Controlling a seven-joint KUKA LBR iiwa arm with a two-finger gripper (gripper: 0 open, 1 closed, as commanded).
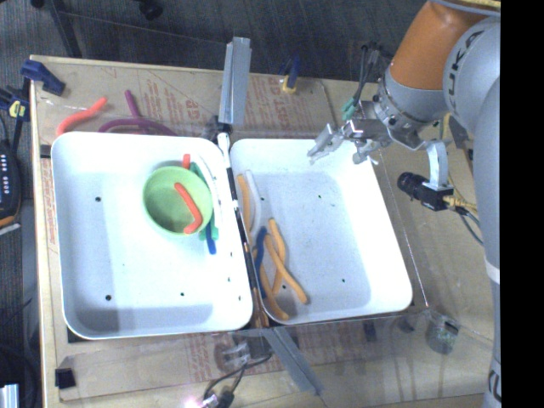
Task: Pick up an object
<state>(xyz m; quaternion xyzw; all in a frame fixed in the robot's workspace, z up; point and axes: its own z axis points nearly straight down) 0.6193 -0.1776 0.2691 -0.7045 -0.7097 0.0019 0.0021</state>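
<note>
I see the bench point(127, 83) carrying two white bins side by side, and I take the right bin point(340, 253) as my landmark.

The arm point(459, 49), grey with its orange band, comes in above the far right corner of the right bin. The left bin point(110, 270) sits touching the right bin's left wall.

The gripper point(340, 143) hangs over the far rim of the right bin, near its middle, with nothing between its fingers. I read the jaws as standing apart, two metal fingers point(323, 145) splayed toward the bin floor.

Left of the right bin, in the far half of the left bin, I note a green bowl point(174, 201) lying tilted with a red curved piece point(191, 201) inside it. A blue piece point(210, 238) and a green strip poke out at the bowl's near right edge, close to the divider.

Inside the right bin, hard against its left wall, lies a tangle of orange curved pieces point(276, 266) running from the far end to the near corner, with a dark blue strand among them. These are well apart from the gripper.

Beyond the left bin, on the bench, I see an orange stick point(81, 116) and a purple loop point(136, 124).
</note>
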